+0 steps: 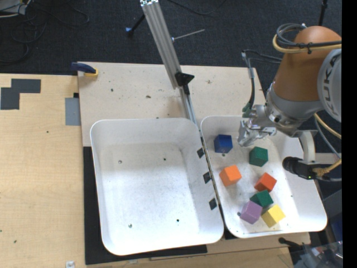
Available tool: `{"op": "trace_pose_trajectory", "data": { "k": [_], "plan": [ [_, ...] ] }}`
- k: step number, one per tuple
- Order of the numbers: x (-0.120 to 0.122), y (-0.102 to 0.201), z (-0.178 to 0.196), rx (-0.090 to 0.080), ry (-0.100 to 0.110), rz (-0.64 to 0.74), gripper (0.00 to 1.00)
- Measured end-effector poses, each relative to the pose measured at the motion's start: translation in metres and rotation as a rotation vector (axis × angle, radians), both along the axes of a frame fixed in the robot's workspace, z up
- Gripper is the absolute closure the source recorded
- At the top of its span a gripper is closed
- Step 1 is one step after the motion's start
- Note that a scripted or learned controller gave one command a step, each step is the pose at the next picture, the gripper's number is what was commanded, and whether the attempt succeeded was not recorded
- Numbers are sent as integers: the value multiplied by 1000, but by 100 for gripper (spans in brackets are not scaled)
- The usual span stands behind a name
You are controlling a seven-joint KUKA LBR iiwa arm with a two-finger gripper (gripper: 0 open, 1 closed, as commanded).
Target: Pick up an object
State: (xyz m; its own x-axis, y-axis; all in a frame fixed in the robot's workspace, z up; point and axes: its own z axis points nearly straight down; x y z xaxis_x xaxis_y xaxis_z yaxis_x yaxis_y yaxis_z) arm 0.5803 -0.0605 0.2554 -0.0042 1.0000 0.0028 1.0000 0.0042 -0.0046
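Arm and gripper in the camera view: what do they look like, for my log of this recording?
The arm is grey with a broad, rounded orange band above the wrist and part of a dark brand lettering on the grey shell. Grey cables loop over the top of the orange section. The gripper is a small silver-grey metal assembly below the wrist, with a thin dark cable running up from it.

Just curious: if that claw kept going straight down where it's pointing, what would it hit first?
Probably bare bin floor: the claw hangs between the blue cube and green cube. Depth is hard to judge.
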Motion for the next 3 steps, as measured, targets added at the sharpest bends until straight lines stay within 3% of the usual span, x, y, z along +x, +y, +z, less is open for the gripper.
{"op": "trace_pose_trajectory", "data": {
  "k": [2, 3],
  "plan": [
    [23, 94, -12, -2, -1, -1, 100],
    [18, 147, -17, -1, 0, 0, 100]
  ]
}}
